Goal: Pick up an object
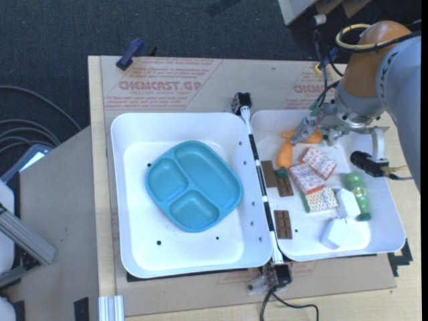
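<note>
1. One fixed camera sits above the bench [167, 85], looking down at a slant.
2. It is far enough back to take in the left bin [134, 246] and right bin [384, 214] side by side.
3. The arm [401, 65] enters from the right.

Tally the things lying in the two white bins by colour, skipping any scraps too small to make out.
Blue divided plastic plate: 1
Orange carrot-shaped toy: 1
Brown flat rectangular bars: 3
Red-and-white patterned packets: 3
Green plastic bottle: 1
White blocks: 2
Total: 11
</note>
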`<action>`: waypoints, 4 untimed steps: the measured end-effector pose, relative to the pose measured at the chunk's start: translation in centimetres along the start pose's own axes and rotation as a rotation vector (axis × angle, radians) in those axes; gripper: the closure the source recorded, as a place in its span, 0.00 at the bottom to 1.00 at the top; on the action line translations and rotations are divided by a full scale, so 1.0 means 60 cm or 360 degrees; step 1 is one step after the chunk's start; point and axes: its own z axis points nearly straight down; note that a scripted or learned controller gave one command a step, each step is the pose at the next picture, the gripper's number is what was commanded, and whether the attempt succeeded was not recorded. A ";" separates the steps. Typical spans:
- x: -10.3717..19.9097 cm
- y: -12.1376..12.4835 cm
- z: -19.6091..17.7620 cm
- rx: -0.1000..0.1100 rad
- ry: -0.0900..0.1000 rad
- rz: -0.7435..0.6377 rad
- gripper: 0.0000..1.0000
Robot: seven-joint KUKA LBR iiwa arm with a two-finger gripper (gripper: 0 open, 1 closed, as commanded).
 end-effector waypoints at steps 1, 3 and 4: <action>0.060 -0.001 0.019 0.0003 0.0007 0.0000 0.00; 0.046 0.000 0.018 -0.0003 0.0003 0.0001 0.00; 0.105 0.000 0.018 0.0001 0.0005 0.0000 0.00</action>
